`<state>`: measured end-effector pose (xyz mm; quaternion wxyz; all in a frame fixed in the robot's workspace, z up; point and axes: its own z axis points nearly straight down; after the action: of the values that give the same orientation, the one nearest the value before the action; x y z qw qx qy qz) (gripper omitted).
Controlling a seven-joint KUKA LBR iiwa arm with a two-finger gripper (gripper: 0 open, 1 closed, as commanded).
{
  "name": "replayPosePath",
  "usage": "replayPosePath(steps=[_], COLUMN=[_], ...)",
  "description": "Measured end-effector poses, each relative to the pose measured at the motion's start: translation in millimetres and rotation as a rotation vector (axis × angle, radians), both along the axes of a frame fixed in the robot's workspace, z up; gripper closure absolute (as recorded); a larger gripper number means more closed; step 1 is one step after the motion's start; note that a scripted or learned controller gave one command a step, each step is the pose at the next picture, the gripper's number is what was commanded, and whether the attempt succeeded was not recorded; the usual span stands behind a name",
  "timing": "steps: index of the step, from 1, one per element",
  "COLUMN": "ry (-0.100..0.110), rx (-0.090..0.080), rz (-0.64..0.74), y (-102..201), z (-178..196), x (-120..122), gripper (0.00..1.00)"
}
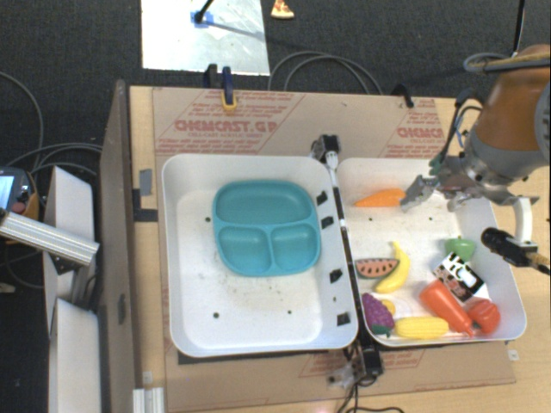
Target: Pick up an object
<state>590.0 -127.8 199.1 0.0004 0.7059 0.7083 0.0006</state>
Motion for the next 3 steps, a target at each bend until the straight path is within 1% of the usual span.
replayPosePath(steps=[1, 2, 3], ry=[0.003, 0.003, 0.005], rx=[0.001, 0.0, 0.001], rz=[0.003, -0.003, -0.004], y=[36, 24, 20], z=[-39, -79, -116], x=[-25, -21, -72], gripper=[0.0, 0.0, 0.0])
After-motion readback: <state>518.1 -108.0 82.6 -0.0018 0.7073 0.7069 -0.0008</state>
